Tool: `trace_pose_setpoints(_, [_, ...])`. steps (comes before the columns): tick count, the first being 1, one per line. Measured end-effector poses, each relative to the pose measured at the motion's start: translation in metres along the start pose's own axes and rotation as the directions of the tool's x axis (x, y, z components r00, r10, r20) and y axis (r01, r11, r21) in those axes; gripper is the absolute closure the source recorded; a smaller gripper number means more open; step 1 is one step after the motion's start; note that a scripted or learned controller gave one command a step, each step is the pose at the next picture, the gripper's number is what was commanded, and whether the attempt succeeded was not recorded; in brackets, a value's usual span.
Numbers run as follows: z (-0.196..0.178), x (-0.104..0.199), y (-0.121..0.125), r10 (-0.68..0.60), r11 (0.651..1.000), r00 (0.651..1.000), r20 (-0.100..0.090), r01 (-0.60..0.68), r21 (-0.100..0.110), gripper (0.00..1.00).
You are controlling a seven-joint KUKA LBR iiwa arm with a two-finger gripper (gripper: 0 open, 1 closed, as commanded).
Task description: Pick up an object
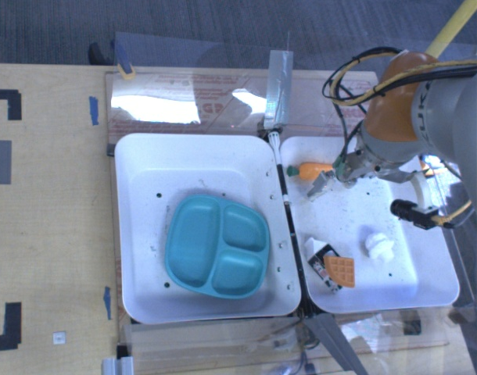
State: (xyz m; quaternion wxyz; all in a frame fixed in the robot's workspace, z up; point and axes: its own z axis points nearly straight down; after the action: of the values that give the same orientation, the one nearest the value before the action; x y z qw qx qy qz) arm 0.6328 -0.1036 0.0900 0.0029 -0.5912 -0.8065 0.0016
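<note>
My gripper (326, 180) hangs low over the back left corner of the right bin (434, 287). An orange carrot-like toy with a green end (312, 169) lies right beside the gripper's tip, at its far side; whether they touch I cannot tell. Nearer the front of the same bin sit a tan waffle-shaped piece (342, 271), a small black and white item (320, 256) against it, and a white lumpy object (378, 245).
The left bin (137, 162) holds a teal divided plate (216, 246). A metal divider post (278, 92) stands behind the seam between the bins. The arm's orange wrist band (391, 112) and cables loom over the right bin's back edge.
</note>
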Motion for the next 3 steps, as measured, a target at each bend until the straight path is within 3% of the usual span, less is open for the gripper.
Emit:
trace_pose_setpoints(1, [-0.097, 0.049, 0.054, 0.011, 1.000, 1.000, 0.002, -0.010, -0.012, 0.00])
trace_pose_setpoints(2, [-0.092, 0.045, 0.006, -0.047, 0.999, 0.999, 0.000, 0.047, 0.000, 0.00])
trace_pose_setpoints(3, [-0.203, 0.039, 0.035, -0.237, 0.971, 0.971, 0.007, 0.237, -0.009, 0.00])
